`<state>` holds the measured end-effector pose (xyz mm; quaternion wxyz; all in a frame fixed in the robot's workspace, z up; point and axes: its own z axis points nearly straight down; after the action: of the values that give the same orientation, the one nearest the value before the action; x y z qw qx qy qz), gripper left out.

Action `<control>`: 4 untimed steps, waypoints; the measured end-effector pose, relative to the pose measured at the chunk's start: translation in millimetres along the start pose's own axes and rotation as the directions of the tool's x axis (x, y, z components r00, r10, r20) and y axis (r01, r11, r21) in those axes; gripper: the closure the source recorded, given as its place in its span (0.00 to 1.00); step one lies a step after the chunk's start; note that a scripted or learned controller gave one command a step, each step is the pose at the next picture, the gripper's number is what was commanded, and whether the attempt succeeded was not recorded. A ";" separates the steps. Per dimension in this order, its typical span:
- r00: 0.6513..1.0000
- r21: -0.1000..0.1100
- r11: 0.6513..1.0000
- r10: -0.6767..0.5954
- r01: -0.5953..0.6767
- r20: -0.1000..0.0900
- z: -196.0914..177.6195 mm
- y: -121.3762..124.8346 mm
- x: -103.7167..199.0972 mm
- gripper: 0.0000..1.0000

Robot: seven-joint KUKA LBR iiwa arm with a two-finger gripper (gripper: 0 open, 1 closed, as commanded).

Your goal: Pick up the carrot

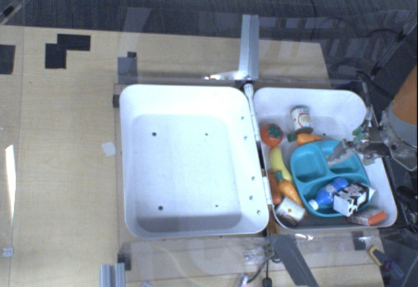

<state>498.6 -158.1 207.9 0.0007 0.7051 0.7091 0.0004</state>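
The grey arm with the orange band is seen reaching in from the right edge, and its two-finger gripper (pixel 341 151) is poised over the right-hand shallow white bin (pixel 339 101), just above the rim of a turquoise compartment tray (pixel 312 171). Whether anything is being pinched cannot be told from this angle. The orange plastic carrot (pixel 288 189) is found lying along the left side of that bin, squeezed between the tray and the bin's left wall, well apart from the gripper. Just above it a yellow banana-shaped toy (pixel 278 161) is laid, and above that a red tomato-like toy with a green top (pixel 271 133). A small white can with a red label (pixel 300 118) is stood near the back. The left-hand shallow white bin (pixel 186 158) is seen alongside.
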 end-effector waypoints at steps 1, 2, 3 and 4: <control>0.975 -0.003 0.975 -0.222 0.222 0.001 -22.4 67.2 45.1 0.00; 0.975 -0.015 0.975 -0.223 0.223 0.006 92.4 96.7 53.4 0.00; 0.962 -0.008 0.962 -0.272 0.272 0.002 120.0 126.6 44.9 0.00; 1.000 -0.011 1.000 0.026 -0.026 0.001 120.1 123.0 20.2 0.00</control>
<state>621.7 -137.3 88.0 0.0048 0.7144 0.6997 0.0040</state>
